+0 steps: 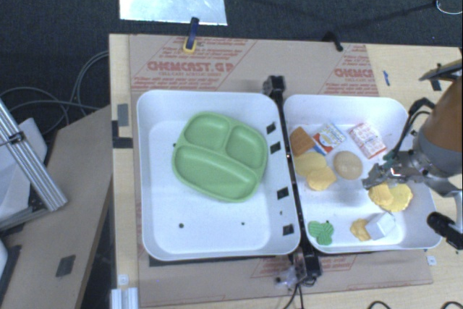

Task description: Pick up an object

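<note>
Because the fingers [377, 178], whose spread you cannot tell, hover between the tan ball [347, 165] and yellow piece [391, 196], you risk nudging both.

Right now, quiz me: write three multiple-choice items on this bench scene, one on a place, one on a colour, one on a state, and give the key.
1. Where does the divided plate lie?
A. in the left bin
B. in the right bin
C. on the floor

2. What colour is the divided plate?
A. red
B. green
C. blue

3. How does the end effector stand relative to the right bin?
A. over the left bin
B. outside both bins
C. inside the right bin's area, among the small items

Key: 1 A, the plate sits alone on the left bin floor. 2 B, it is pale green all over. 3 C, the end effector's tip lies between the round beige item and the yellow item in the right bin.
</note>
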Available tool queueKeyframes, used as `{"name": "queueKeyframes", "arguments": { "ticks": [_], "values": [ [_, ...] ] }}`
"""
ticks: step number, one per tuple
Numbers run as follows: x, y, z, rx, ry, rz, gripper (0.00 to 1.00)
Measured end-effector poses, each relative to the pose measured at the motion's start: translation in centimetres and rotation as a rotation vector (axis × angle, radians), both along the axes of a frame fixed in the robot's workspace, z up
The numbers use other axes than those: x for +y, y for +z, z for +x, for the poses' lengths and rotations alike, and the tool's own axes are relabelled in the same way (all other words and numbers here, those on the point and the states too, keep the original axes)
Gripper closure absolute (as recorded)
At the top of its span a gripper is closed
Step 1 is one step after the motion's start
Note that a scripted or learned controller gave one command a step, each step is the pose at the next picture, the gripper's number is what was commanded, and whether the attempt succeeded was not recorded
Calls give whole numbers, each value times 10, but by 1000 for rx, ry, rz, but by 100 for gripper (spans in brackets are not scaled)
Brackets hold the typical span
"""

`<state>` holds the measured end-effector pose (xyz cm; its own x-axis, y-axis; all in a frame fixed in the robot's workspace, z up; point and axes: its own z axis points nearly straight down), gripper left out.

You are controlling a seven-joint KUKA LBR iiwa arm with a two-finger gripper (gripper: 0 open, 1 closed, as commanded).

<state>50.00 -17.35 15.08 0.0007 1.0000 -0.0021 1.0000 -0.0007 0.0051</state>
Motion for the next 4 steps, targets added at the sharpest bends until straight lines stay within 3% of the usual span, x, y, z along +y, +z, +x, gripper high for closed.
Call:
{"name": "queueKeyframes", "arguments": {
  "ticks": [1,2,4],
  "values": [
    [1,62,9,-3,5,-1,100],
    [1,74,10,1,5,1,100],
    [110,73,38,4,11,4,100]
  ]
}}
